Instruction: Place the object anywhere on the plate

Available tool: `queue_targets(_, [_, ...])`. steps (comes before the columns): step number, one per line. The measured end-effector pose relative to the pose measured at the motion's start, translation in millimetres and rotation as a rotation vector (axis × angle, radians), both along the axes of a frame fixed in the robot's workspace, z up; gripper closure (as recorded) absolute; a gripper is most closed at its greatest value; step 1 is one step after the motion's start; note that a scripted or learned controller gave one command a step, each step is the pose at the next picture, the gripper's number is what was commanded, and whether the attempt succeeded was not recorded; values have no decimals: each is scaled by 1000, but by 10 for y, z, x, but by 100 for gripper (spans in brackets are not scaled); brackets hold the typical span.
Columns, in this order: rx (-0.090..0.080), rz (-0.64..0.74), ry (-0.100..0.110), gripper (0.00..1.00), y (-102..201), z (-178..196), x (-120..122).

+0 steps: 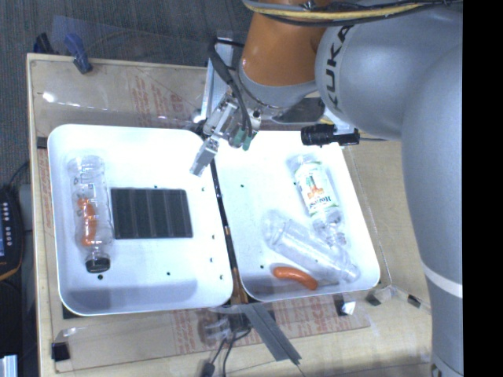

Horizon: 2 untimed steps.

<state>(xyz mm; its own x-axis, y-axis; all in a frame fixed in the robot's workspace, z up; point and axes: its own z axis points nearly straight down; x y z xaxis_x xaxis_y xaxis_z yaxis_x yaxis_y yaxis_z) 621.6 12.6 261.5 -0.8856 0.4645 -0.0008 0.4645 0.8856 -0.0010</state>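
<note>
Pale wooden bench (47,93) on dark grey carpet floor (126,6); blue clamp (77,51) at far-left corner.

place: robotics lab | evidence: KUKA arm (377,61) over table (149,93) | two white bins (63,281) | cabling (346,8) | clamp (77,52)

Two white bins (59,210) are sitting on a pale tabletop (118,100) printed with faint red lettering; a dark ribbed plate (151,214) is lying beside a clear bottle (88,210) showing orange, while an orange sausage-shaped piece (295,276) is glowing near another clear bottle (317,195) wearing a white, orange and green label.
</note>
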Motion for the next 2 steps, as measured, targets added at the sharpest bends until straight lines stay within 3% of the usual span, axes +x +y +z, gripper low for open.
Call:
queue_targets(1, [0,-164,4,0,707,-638,-55])
queue_targets(2, [-1,-317,4,0,752,-705,-657])
